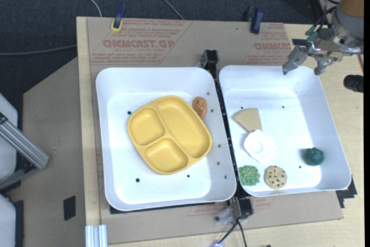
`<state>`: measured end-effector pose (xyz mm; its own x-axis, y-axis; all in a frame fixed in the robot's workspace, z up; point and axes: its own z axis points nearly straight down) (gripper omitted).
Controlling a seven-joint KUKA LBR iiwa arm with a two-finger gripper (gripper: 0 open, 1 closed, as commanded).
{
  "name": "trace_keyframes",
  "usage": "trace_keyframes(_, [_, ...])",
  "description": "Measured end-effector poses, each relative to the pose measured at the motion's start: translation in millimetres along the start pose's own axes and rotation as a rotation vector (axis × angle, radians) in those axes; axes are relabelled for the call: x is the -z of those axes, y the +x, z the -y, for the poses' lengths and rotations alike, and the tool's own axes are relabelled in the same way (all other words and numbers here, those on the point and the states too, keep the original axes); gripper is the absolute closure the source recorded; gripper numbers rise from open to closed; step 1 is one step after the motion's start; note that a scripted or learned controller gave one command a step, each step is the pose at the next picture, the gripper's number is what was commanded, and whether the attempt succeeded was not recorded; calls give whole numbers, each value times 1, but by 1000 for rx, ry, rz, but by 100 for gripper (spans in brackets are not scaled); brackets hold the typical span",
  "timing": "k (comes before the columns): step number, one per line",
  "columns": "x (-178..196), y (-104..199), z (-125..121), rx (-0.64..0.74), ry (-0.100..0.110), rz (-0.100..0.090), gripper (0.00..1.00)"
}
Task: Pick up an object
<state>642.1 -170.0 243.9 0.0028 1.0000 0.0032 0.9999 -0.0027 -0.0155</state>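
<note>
My gripper (302,66) hangs above the far right corner of the right bin (277,81), open, with nothing between its fingers. The right bin holds a tan wedge (248,120), a white fried-egg piece (259,145), a green round piece (249,174), a chocolate-chip cookie (275,177) and a dark green lump (313,155). All of them lie well in front of the gripper, toward the near side of the bin.
The left bin (115,89) holds a yellow divided tray (169,133) and a small brown pretzel-like piece (200,106) by the tray's far right edge. A black clamp (209,58) sits between the bins at the back. Cardboard covers the bench around the bins.
</note>
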Motion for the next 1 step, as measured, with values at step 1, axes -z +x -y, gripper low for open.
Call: trace_keyframes(1, [9, 1, -2, 3, -14, 3, 0])
